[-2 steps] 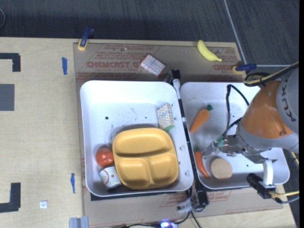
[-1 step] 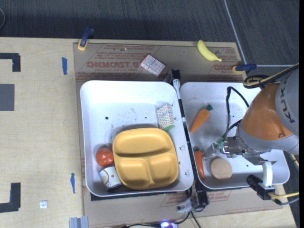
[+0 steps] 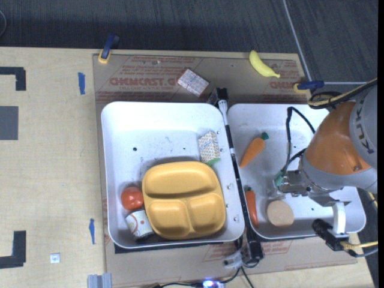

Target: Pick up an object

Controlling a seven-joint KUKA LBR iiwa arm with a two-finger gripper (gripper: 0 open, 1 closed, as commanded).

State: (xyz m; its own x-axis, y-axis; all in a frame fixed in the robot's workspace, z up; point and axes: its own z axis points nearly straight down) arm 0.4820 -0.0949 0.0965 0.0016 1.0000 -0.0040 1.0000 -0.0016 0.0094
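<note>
In the right bin point(image 3: 264, 122) lie an orange carrot point(image 3: 253, 151), a red sausage-shaped piece point(image 3: 251, 207) along the left wall and a tan round disc point(image 3: 279, 213) near the front. My gripper point(image 3: 287, 183) hangs low in this bin, just above and behind the disc, with the orange-banded arm point(image 3: 339, 146) coming in from the right. Its fingertips point down at the bin floor and nothing shows between them. The left bin point(image 3: 156, 122) holds a large yellow compartment tray point(image 3: 183, 198), a red tomato point(image 3: 131, 197), a small white-and-orange cup point(image 3: 138, 223) and a patterned packet point(image 3: 209, 146).
A yellow banana point(image 3: 263, 65) and a small patterned box point(image 3: 192, 81) lie on the cardboard behind the bins. Blue clamps point(image 3: 108, 47) hold the cardboard. A black divider point(image 3: 231, 146) runs between the bins. Cables trail by the arm at the right.
</note>
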